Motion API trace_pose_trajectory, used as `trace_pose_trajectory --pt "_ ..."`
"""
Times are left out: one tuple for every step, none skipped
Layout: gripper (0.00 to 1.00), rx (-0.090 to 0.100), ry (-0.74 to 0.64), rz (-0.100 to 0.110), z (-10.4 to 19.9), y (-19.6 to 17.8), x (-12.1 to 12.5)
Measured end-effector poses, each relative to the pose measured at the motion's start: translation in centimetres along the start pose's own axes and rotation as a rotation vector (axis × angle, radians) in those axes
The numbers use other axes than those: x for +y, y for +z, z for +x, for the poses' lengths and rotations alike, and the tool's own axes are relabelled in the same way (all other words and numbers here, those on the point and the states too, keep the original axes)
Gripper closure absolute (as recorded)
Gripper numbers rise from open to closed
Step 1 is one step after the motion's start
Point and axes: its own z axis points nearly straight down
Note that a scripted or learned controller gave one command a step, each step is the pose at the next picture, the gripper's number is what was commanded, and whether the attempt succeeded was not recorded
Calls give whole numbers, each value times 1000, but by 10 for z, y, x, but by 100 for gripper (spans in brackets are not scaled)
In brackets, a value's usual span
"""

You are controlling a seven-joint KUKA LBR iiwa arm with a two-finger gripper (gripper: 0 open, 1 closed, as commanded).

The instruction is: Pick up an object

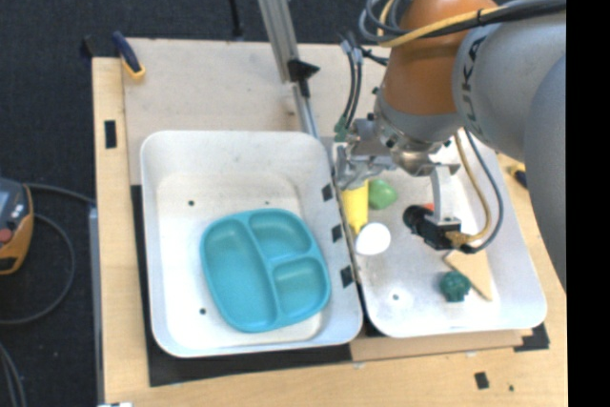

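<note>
Hanging over the right shallow white bin [505,310], the fingers [356,171] sit just above the upper end of the yellow oblong plastic piece [355,210], whose long axis runs straight down the view from them; whether they are open or closed I cannot tell.

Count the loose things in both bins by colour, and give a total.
Teal: 1, plate
Yellow: 1, tube
Green: 2, pale lump and dark lump
White: 1, ball
Tan: 1, wedge
Total: 6
</note>
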Motion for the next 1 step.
trace_pose_trajectory --pt "100 -1 1 3 54 11 -9"
